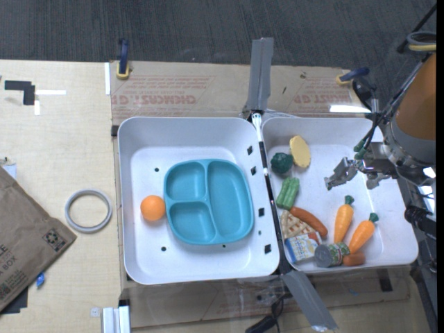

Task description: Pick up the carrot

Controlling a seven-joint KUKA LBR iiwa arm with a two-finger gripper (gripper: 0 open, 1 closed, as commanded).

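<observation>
From my seat I see a tan bench (55, 151) with cardboard under two white bins. The left bin (139, 144) holds a teal divided plate (208, 201) and an orange ball (152, 208) just beside it. The right bin (395, 252) is crowded: two carrots lie side by side, one carrot (343, 220) nearer the middle and a second carrot (362, 234) to its right (green tops pointing away from me). Near them are a sausage (309, 219), a green pepper (288, 192) and a can (330, 254). The gripper (352, 171) hovers above the bin, just above the carrots, its fingers spread apart and holding nothing. A grey ring (89, 209) lies on the bench.
</observation>
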